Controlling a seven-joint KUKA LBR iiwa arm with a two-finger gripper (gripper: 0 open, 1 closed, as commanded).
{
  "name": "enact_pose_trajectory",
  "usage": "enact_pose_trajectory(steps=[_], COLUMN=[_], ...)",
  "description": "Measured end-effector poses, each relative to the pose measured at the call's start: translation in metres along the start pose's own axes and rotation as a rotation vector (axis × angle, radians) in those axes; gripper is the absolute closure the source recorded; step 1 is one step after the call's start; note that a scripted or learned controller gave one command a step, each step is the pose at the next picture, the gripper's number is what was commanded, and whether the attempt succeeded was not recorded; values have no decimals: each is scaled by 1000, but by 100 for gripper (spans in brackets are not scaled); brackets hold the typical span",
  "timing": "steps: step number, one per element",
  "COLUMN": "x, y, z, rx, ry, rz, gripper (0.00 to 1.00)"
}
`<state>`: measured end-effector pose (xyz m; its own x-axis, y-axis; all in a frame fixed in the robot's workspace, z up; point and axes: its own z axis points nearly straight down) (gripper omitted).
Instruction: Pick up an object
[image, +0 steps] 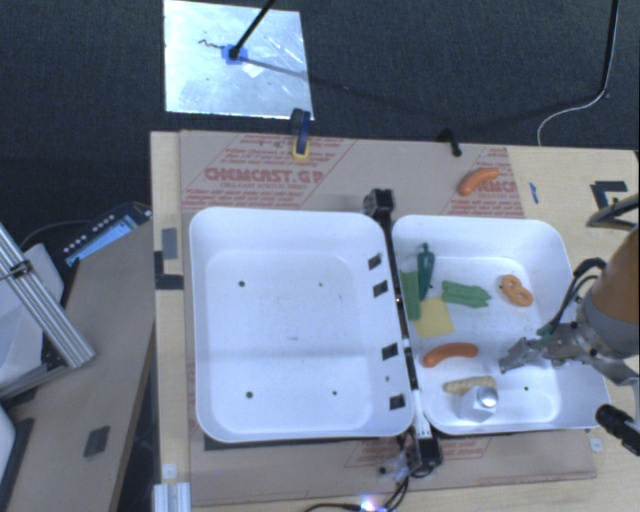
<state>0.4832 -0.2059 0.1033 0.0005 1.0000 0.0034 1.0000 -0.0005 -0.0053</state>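
The right bin (545, 240) holds several small items: a dark green pepper (425, 268), a light green piece (465, 293), an orange ring-shaped piece (516, 290), a yellow square (435, 318), an orange sausage (450, 352), a tan stick (468, 384) and a silver can (485, 400). My gripper (522, 354) reaches in from the right, low over the bin's right half. It sits to the right of the orange sausage and above the silver can in the view, with nothing visibly held.
The left bin (290, 225) lies beside the right one, with a black hinge strip (395, 300) between them. A second orange sausage (480, 180) rests on the cardboard behind the right bin. A yellow and blue clamp (300, 135) stands at the back edge.
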Motion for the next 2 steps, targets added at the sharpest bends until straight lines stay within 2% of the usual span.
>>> enact_pose_trajectory(steps=[1,2], x=[-1,3], y=[4,4], z=[-14,20], rx=[-9,-5], ry=[-5,-3], rz=[-3,-2], gripper=[100,100])
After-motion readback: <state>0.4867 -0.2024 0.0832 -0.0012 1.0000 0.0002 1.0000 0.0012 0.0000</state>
